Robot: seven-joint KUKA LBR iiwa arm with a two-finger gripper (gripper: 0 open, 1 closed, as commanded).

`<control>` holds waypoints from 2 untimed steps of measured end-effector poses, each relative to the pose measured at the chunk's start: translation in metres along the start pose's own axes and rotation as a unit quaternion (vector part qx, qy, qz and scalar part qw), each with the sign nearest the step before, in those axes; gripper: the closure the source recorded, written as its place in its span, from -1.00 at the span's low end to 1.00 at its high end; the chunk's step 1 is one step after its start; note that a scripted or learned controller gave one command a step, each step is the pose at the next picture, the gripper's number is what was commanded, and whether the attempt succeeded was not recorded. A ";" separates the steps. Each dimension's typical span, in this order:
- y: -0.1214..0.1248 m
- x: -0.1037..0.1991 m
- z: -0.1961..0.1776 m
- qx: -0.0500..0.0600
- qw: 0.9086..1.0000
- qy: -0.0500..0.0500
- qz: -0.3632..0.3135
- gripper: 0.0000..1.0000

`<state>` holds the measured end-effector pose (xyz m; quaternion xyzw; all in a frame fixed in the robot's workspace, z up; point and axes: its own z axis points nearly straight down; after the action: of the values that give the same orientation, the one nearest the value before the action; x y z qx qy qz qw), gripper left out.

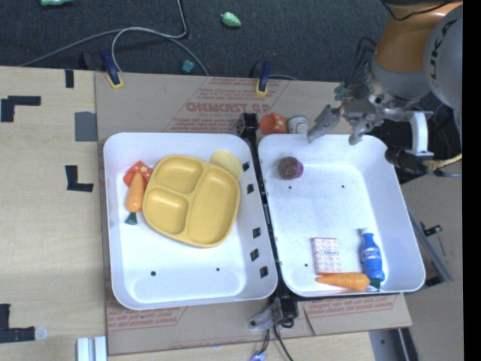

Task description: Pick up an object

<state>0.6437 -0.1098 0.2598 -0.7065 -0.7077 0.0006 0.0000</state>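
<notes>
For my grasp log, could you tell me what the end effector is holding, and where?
Nothing: the end effector hangs open above the right bin's far rim.

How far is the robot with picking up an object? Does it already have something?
Done: nothing looks picked. The gripper is open above the far edge of the right bin, with nothing between its fingers. In hand: it hangs near the purple ball. Left: lowering, closing on an object, lifting. The blue bottle and carrot lie untouched.
</notes>
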 end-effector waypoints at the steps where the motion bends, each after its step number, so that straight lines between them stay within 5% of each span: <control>1: 0.023 0.016 0.133 0.003 1.000 0.001 0.000 -1.00; 2: 0.006 0.015 0.174 -0.001 1.000 0.000 0.000 -1.00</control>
<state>0.6492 -0.0948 0.0856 -0.7062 -0.7080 -0.0001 -0.0006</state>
